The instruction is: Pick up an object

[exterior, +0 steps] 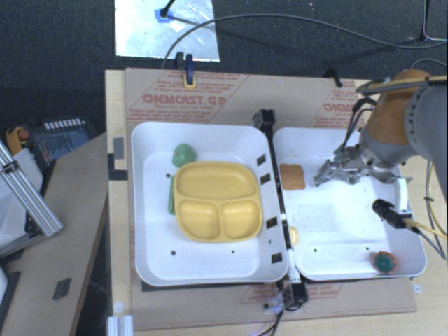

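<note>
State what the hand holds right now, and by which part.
Nothing is held. The hand hangs over the right bin with open fingers and nothing between them, just right of the brown square.

Both white bins (210, 268) look like smooth, faintly glossy plastic, as does the yellow divided tray (213, 201); the board (231, 93) beneath them reads as matt printed cardboard, and the sheet (164, 19) behind looks like shiny crinkled foil

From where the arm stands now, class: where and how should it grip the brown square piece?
The brown square piece lies flat in the right bin. Probably come straight down with the claw and pinch two opposite straight edges; its flat top offers no hold.
</note>
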`<state>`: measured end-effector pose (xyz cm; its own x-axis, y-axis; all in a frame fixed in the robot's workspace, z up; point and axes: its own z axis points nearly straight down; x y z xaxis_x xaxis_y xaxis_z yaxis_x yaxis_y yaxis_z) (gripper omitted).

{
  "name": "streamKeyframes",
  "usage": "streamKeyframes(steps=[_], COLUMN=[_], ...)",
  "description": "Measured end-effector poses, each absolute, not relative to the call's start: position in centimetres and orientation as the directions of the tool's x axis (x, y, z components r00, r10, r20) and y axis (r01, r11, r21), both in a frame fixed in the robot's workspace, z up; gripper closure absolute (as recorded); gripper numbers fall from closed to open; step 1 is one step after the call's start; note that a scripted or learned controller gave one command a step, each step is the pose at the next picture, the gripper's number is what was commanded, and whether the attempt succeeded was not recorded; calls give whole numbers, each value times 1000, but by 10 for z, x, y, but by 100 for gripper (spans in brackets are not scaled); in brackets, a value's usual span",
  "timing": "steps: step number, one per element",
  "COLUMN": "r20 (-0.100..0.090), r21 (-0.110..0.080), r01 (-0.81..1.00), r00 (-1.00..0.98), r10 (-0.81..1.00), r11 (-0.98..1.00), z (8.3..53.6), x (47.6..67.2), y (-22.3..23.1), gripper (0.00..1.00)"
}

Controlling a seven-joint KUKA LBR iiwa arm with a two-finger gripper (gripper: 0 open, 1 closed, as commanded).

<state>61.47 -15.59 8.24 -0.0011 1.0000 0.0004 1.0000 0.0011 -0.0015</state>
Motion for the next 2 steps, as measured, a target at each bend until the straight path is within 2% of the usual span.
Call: streamKeyframes(steps=[1,2], r20=[-2,-1], r21=[5,7], r01=[1000,1000], r00=[0,-5], r10=[1000,1000], r11=[0,5], z=[96,144], x=[616,622], y=[-157,-149], gripper=[100,100])
